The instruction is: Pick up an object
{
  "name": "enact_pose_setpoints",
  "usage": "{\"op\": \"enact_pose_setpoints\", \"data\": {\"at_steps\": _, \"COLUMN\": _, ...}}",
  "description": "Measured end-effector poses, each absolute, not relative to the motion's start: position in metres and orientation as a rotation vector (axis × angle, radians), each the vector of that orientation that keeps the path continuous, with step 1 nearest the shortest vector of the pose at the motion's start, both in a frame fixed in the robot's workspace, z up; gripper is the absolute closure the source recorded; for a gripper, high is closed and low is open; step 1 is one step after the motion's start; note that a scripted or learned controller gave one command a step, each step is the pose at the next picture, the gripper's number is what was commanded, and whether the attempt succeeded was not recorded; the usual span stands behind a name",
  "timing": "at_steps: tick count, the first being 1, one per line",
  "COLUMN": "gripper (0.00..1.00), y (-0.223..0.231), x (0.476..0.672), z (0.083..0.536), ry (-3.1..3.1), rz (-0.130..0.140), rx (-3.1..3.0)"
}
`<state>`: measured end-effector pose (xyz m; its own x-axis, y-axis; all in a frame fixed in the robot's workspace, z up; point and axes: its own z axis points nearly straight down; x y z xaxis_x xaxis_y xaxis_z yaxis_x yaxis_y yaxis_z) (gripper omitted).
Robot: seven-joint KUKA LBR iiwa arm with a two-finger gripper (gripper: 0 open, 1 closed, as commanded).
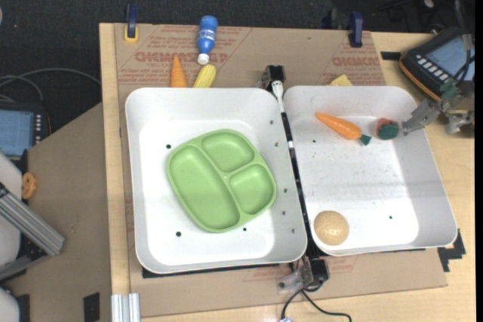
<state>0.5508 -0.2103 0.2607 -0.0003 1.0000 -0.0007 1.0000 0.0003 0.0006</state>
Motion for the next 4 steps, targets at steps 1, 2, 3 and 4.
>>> {"op": "enact_pose_setpoints", "data": {"at_steps": 1, "gripper": 0.0, "y": -0.213, "x": 0.485, "z": 0.109, "ry": 2.229, "rz": -0.013, "rx": 2.239}}
{"op": "enact_pose_setpoints", "data": {"at_steps": 2, "gripper": 0.0, "y": -0.219, "x": 0.533, "z": 0.083, "ry": 2.235, "rz": 0.008, "rx": 2.222}}
{"op": "enact_pose_setpoints", "data": {"at_steps": 3, "gripper": 0.0, "y": -0.223, "x": 0.617, "z": 0.204, "ry": 2.215, "rz": 0.013, "rx": 2.202}}
{"op": "enact_pose_setpoints", "data": {"at_steps": 4, "gripper": 0.0, "y": -0.216, "x": 0.638, "z": 0.08, "ry": 2.238, "rz": 0.012, "rx": 2.223}}
